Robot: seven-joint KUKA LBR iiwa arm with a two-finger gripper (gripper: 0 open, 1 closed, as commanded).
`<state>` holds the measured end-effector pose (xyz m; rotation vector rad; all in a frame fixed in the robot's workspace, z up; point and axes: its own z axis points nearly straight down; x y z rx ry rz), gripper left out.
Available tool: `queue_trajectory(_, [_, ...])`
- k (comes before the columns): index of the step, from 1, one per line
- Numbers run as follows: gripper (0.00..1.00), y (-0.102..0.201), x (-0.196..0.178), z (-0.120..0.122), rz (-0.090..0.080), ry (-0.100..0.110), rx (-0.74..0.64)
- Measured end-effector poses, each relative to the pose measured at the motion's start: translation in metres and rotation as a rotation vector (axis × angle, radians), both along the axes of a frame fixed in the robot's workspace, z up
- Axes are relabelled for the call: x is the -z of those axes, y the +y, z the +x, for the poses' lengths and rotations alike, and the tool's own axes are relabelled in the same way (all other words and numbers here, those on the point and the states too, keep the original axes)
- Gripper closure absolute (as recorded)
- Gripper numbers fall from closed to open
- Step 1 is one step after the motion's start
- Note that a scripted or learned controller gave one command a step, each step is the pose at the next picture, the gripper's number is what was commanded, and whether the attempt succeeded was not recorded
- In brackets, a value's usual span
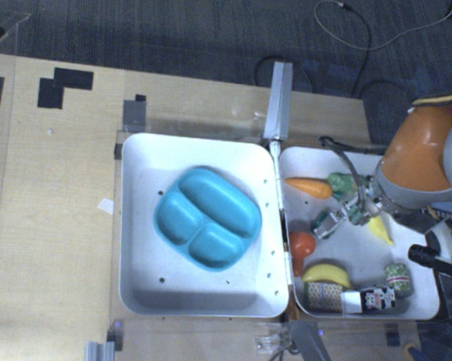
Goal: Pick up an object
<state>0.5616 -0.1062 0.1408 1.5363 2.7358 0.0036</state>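
Nearest the camera, along the front wall of the right bin (425,309), a dark bottle with a white neck (364,300) lies on its side, its label too small to read. Its neck end touches a mesh-patterned object (323,296) whose kind is hard to make out. A yellow rounded item (327,274) sits just behind that, partly hidden by it. At the bottle's other end stands a small green patterned can (398,279).

Further back, a red tomato-like ball (302,244) rests against the divider between the bins. The left bin (135,208) bears a blue sectioned plate (208,216), lying tilted near its middle.

The gripper (333,220) hangs low in the middle of the right bin, its metal fingers blurred against the white floor; whether they are apart or together cannot be told, and nothing shows between them. A yellow piece (381,229) lies just beside the wrist, partly covered by it. Behind the gripper, an orange carrot (310,188) lies near the back wall, with a green item (339,181) at its right end, cut across by cables. The arm (424,155) is cropped by the right edge.
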Motion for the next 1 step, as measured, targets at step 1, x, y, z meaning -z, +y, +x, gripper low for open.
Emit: queue_trajectory(1, [0.00, -0.0258, 0.0509, 0.0546, -0.001, -0.006, -0.042])
